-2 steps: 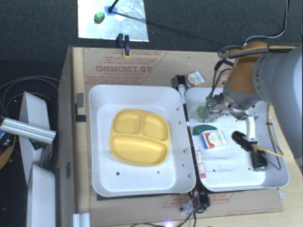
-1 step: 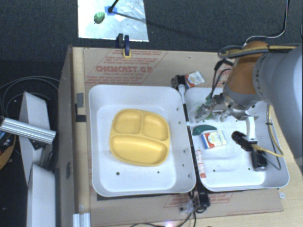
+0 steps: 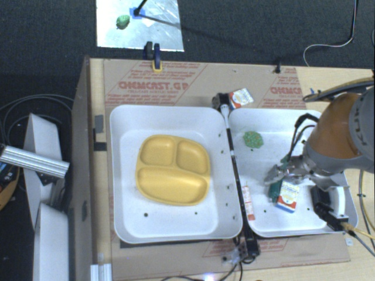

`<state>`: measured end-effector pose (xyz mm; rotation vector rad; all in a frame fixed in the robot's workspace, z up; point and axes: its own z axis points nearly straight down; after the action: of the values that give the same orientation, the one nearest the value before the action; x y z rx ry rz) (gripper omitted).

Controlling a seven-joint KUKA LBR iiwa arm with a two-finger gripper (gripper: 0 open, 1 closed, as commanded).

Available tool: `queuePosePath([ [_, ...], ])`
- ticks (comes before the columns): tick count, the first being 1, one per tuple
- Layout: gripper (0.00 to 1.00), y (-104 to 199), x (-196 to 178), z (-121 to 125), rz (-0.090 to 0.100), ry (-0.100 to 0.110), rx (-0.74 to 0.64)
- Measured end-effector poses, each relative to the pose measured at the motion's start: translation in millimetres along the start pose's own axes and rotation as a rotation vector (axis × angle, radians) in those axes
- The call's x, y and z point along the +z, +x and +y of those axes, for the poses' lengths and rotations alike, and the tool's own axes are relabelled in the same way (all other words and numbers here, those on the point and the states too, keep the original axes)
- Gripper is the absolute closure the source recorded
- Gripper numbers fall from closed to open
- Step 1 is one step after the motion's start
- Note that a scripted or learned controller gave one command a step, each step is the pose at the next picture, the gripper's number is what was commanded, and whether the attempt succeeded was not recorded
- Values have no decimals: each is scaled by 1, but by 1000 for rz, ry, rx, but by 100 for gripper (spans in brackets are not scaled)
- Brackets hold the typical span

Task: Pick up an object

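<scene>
A: The gripper (image 3: pixel 280 179) hangs low in the right bin (image 3: pixel 265 227), just beside the small carton (image 3: pixel 287 195) and perhaps touching its upper corner. Whether it is spread or closed, one cannot tell from this slant; nothing shows as gripped.

B: Then the likely failure is a glancing contact: the carton lies flat and tilted, so a descent at its edge may shove it toward the bin wall rather than catch it.

A: The green lump (image 3: pixel 252 139) sits well apart, up the same bin.

B: The left bin (image 3: pixel 123 215) holds a yellow divided tray (image 3: pixel 173 170). Both bins rest on printed cardboard (image 3: pixel 176 82), on a bench above dark carpet, with a silver sheet (image 3: pixel 138 16) beyond
</scene>
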<state>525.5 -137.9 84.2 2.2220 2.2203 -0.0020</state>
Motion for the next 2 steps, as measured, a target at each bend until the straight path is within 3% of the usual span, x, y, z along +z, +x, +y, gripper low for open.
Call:
queuePosePath([
  [1, 100, 2, -11, 2, 2, -4, -2],
  [2, 100, 52, -129, 0, 1, -6, -4],
])
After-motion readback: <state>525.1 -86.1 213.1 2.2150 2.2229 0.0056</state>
